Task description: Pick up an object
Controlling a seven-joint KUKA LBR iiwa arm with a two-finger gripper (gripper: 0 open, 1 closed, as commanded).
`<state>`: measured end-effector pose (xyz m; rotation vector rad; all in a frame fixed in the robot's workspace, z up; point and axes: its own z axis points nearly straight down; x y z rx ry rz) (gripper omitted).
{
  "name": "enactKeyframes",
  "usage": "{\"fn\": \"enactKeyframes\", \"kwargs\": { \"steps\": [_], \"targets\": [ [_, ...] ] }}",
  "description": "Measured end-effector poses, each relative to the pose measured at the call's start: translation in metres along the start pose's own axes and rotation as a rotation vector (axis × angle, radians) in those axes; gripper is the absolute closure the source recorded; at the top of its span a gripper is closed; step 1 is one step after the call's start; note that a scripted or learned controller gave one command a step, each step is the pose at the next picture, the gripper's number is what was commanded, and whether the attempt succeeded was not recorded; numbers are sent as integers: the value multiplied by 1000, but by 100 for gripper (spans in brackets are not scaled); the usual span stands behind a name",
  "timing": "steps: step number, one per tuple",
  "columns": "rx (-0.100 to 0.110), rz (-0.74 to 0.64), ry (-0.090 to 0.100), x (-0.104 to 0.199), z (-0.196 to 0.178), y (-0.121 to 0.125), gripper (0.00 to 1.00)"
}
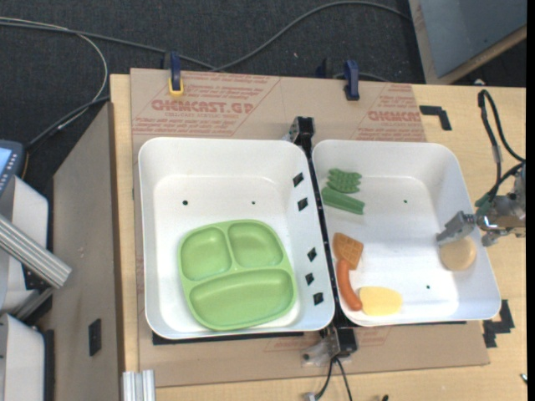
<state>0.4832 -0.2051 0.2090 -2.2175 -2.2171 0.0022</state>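
Observation:
The right bin (435,161) holds several toy foods: green pea pods (343,190), an orange waffle piece (349,248), a red-orange sausage (347,285), a yellow wedge (380,300) and a tan round piece (458,256). My gripper (470,230) reaches in over the bin's right wall. It hangs just above and behind the tan piece. Its grey fingers (452,227) are spread, it is open, and nothing sits between them.
The left bin (159,224) holds a green divided plate (237,272). A black divider with clips (311,224) runs between the bins. Cables (495,140) hang at the right by the arm. Brown cardboard (251,98) lies under both bins.

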Motion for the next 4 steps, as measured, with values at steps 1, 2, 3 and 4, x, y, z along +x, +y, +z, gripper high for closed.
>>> {"fn": "enactKeyframes", "kwargs": {
  "steps": [1,2,3,4],
  "targets": [
    [1,1,1,-1,63,0,0],
    [-1,-1,1,3,105,0,0],
    [-5,-1,0,3,93,1,100],
    [-10,-1,-4,6,48,-3,100]
  ]
}}
